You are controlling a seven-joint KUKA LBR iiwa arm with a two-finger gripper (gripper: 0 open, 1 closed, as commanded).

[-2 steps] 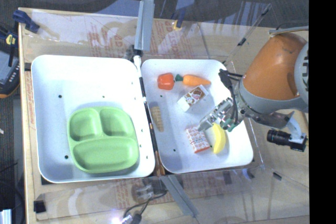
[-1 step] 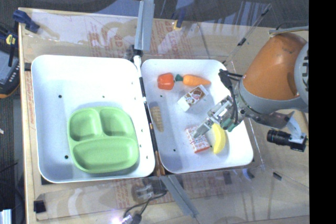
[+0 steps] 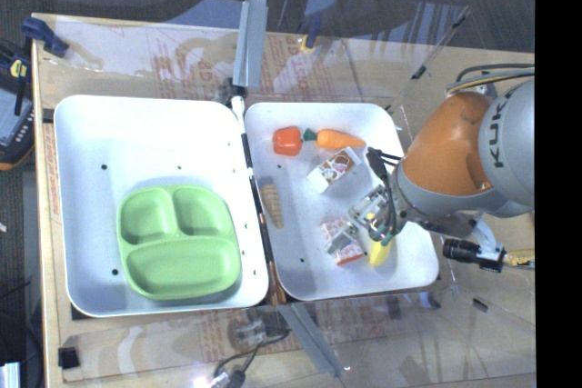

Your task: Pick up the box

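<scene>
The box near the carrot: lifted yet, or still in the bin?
Still in the bin: the box lies tilted on the right bin's floor, apart from the gripper.

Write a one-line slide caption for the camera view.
Gripper poised beside a box in the right bin.

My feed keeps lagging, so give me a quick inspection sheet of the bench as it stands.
Surface: left bin and right bin side by side on the bench.
Job's things: upper box near the right bin's middle; lower box beside the gripper.
Clutter: green tray in the left bin; red pepper, carrot, yellow item in the right bin.
Grippers: gripper low over the right bin.
Cables: cable above the arm.
Surroundings: dark floor.
</scene>
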